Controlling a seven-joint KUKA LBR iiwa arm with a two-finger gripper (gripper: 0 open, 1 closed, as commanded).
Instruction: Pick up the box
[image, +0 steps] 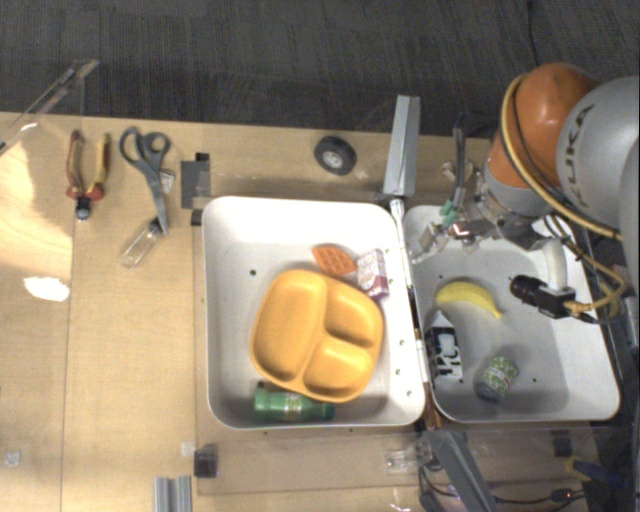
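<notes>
A small black-and-white box (444, 354) lies in the right bin (590, 405), close against its left wall near the front. The grey arm with its orange band comes in from the upper right. Its gripper (456, 222) hangs over the back left corner of the right bin, well behind the box and apart from it. Nothing shows in the gripper.
The right bin also holds a banana (468, 298) just behind the box and a greenish can (497, 375) to its right. A yellow divided plate (318, 334), a green bottle (292, 404) and small packets (371, 270) lie in the left bin (225, 300). Scissors (152, 170) and pliers (86, 172) rest on the bench.
</notes>
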